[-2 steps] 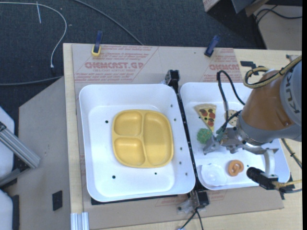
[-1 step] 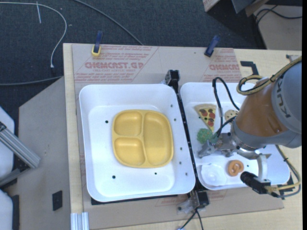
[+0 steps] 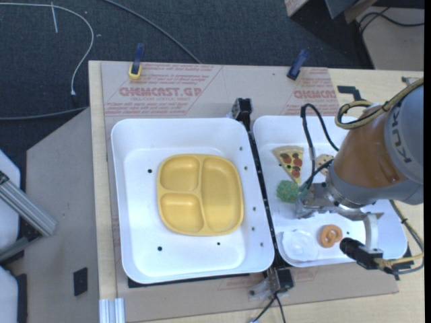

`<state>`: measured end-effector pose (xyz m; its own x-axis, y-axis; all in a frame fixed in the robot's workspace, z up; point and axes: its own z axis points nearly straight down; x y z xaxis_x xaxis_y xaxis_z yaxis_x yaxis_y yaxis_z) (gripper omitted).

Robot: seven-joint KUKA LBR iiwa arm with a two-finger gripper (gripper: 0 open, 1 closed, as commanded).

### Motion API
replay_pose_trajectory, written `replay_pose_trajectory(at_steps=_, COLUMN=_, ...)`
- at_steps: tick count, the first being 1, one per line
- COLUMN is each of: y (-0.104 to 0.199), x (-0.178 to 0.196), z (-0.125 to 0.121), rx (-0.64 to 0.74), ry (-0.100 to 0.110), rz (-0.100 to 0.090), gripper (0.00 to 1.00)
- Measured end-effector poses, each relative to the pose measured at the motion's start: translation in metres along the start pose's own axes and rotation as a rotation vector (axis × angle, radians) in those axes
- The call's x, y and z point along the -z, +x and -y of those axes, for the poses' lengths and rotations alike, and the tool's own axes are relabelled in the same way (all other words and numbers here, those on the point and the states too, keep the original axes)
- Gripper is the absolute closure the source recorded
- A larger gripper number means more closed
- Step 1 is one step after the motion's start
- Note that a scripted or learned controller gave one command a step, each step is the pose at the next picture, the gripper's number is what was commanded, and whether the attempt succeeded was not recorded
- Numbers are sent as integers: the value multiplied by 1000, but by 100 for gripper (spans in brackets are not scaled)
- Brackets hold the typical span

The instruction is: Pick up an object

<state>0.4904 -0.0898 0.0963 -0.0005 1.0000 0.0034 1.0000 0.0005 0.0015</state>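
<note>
Nearest me in the right bin (image 3: 397,247) I see a small pretzel (image 3: 330,235) lying on the white floor, with a pale round lid-like piece (image 3: 300,244) just beside it on the left. A little farther in sits a green broccoli piece (image 3: 288,191), and the gripper (image 3: 308,204) is low over the bin right next to it, almost touching its right side. I cannot tell from this angle whether the hand is clenched or released; the wrist and cables hide it, and nothing visibly sits in its grasp. Beyond the broccoli lies a pizza slice (image 3: 290,159), near the bin's far wall.

In the left bin (image 3: 128,200) rests a yellow divided plate (image 3: 201,194), well apart from the arm.

I judge the broccoli the likeliest target. To do this well I would centre over it before descending, since a grasp from the side may just nudge it toward the bin wall.
</note>
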Motion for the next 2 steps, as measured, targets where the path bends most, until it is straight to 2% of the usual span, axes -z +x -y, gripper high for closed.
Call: replay_pose_trajectory(at_steps=2, y=-3, x=90, z=4, rx=1, ry=-4, rz=4, gripper=100)
